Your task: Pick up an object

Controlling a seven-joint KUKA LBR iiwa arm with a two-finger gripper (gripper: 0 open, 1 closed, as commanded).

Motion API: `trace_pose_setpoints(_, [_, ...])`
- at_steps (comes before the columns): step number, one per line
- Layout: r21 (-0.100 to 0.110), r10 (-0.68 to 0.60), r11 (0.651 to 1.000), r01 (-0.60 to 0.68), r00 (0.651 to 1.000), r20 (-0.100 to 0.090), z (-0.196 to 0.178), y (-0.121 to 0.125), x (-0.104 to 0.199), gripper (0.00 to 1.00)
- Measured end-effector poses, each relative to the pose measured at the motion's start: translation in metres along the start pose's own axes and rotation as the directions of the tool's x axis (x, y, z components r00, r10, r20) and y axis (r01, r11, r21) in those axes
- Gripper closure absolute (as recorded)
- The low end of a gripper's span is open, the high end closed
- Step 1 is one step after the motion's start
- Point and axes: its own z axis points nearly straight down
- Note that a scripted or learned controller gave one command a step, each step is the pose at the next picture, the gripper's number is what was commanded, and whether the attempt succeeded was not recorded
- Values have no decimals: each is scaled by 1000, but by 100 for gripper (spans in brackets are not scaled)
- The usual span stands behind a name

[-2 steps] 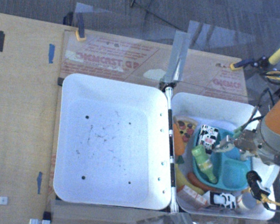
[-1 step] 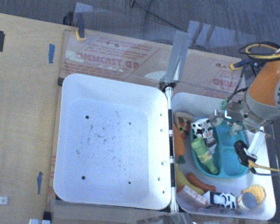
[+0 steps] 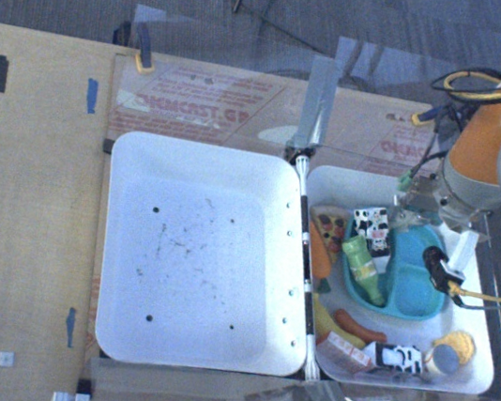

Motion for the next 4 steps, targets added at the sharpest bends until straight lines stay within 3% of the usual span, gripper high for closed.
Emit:
trace_pose_setpoints(1, [0,0,1000,0,1000,-1,0,0,1,0])
trace_pose_setpoints(2, [-1,-142,990,142,990,-4,13,-22,-11,0])
trace_pose_setpoints(3, [-12,-144,989,144,990,4,-1,-19,-12,100])
trace_pose_setpoints(4, [-8,-144,989,144,990,4,1,-20,-12,0])
